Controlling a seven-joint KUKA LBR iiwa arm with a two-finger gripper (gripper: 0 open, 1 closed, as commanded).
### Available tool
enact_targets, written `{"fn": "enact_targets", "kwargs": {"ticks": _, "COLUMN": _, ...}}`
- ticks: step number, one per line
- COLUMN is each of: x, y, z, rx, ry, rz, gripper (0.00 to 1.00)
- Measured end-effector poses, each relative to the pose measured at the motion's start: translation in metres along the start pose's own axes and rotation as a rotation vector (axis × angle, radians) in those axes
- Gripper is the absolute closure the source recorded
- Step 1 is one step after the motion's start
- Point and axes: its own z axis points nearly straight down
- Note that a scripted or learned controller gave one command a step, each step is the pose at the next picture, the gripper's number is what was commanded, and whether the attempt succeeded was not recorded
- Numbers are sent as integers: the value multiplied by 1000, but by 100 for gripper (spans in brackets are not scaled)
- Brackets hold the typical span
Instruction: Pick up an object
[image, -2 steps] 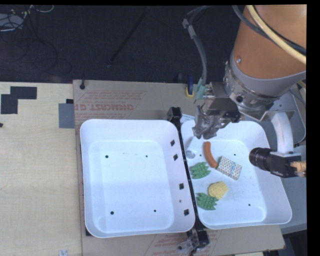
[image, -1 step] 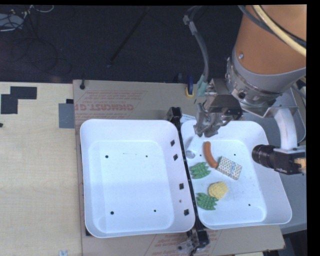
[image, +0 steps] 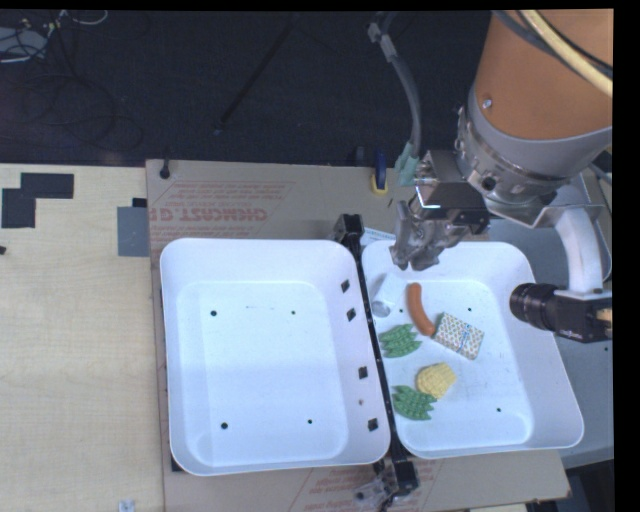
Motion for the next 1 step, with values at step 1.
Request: {"fn": "enact_targets", "kwargs": {"ticks": 1, "x": 1, "y": 0, "z": -9, "rx": 4, "ry": -1, "rz": -6, "gripper": 100}}
